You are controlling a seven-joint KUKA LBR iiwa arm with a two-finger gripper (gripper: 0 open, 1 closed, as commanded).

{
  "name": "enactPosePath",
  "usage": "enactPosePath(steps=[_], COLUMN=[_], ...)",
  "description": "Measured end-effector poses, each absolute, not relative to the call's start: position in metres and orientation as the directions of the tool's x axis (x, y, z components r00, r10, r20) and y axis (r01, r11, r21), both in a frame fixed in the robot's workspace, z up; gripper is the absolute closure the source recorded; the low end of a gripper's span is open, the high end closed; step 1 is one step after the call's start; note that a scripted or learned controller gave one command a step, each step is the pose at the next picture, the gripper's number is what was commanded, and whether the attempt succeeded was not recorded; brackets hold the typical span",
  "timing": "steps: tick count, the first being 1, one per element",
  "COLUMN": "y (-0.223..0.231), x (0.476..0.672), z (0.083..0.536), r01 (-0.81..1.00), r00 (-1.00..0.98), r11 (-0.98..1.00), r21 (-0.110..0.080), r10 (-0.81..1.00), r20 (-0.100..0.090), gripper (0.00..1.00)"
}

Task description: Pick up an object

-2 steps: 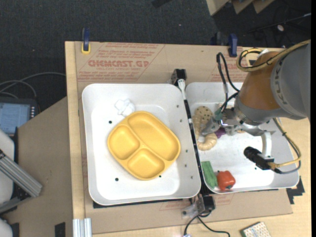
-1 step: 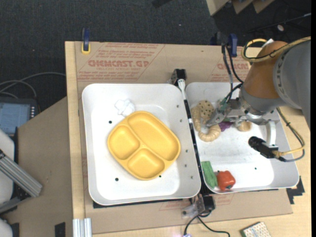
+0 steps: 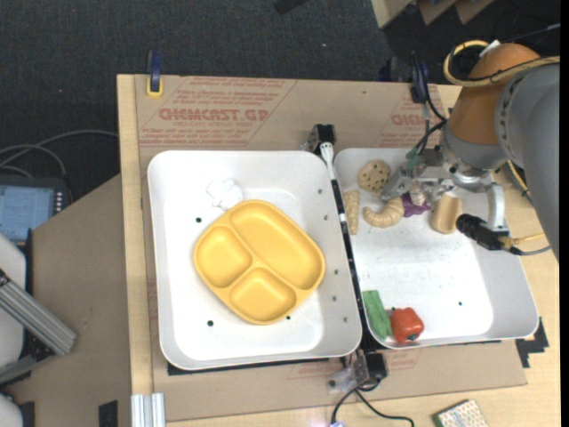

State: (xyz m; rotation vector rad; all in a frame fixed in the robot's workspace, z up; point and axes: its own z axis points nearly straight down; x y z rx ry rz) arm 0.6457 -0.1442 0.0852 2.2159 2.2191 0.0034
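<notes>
Near edge of the surface (image 3: 267, 376): two shallow white bins side by side. Right bin (image 3: 498, 314), near corner: a green pepper-like toy piece (image 3: 374, 310) lying just beside a red tomato-like toy piece (image 3: 406, 324), the two touching or nearly so. Left bin (image 3: 173, 265), middle: one yellow three-compartment tray (image 3: 258, 261), lying flat and turned at an angle, with a small crumpled white scrap (image 3: 224, 190) just beyond it. Right bin, far end: a pale croissant-shaped toy (image 3: 384, 213), a slim cream piece (image 3: 352, 212) against the dividing wall, a round speckled cookie-like piece (image 3: 374, 175), a small purple item (image 3: 414, 205) and a tan cylinder-like piece (image 3: 444, 213), clustered close together. The hand (image 3: 427, 183) hangs over this cluster, above the purple item and beside the croissant; whether it is open or closed cannot be told, and nothing is visibly held. Handling, as judged: the likely target lies in the far cluster; these toy foods look light, rigid and smooth, apt to slip or roll. The croissant is best taken across its narrow middle, the cylinder across its width; crowding risks nudging neighbours.
</notes>
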Motion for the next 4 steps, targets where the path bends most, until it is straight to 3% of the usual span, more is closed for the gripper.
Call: enactPosePath(steps=[1, 2, 3, 4], y=[-0.180, -0.218, -0.109, -0.154], x=[0.667, 0.654, 0.665, 0.651], z=[0.085, 0.086, 0.084, 0.085], r01=[1.000, 1.000, 1.000, 1.000], r00=[-0.001, -0.002, -0.006, 0.003], r11=[0.001, 0.002, 0.006, -0.003], r21=[-0.002, 0.001, -0.013, -0.003], r10=[1.000, 1.000, 1.000, 1.000], r20=[-0.001, 0.016, 0.000, 0.000], gripper=[0.00, 0.00, 0.00, 0.00])
